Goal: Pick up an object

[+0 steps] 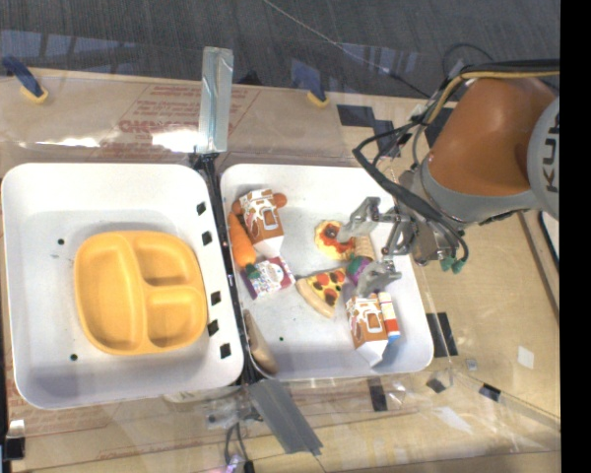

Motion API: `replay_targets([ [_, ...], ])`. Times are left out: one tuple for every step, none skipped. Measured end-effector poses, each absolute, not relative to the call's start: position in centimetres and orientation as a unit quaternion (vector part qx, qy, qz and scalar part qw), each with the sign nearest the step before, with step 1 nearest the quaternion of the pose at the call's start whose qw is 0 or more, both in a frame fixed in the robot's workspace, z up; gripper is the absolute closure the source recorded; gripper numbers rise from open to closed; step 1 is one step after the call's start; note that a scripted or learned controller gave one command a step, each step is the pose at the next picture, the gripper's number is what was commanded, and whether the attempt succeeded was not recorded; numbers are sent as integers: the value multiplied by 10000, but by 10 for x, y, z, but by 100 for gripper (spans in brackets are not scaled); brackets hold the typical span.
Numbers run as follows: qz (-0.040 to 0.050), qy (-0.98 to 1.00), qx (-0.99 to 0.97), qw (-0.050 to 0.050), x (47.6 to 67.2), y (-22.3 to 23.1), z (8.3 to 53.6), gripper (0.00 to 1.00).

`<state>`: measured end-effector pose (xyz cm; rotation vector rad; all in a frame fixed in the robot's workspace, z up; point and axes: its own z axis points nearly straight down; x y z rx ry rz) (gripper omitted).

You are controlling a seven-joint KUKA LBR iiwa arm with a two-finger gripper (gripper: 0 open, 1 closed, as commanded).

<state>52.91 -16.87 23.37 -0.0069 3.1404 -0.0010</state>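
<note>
- Toys lay in the right bin, the one next to the left bin that held a yellow tray.
- The tool hung low in the right bin, and its two fingers were spread wide with nothing held between them.
- A small round toy sat just beside the tool, touching or nearly touching one finger.
- A pizza slice lay near the tool too, and a little carton sat just past it toward the bin's near edge.
- Two more cartons and a carrot lay by the wall between the bins.
- I think the step was reaching down for a toy; no toy was picked up yet.
- Next, the tool needed to get one toy between its fingers, squeeze, and lift.
</note>
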Motion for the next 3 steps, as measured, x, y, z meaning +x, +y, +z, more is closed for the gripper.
replay_targets([
  [-20,9999,-117,63,498,-189,97,0],
  [-9,10000,13,63,550,-142,96,0],
  [-6,9971,763,37,607,-118,96,0],
])
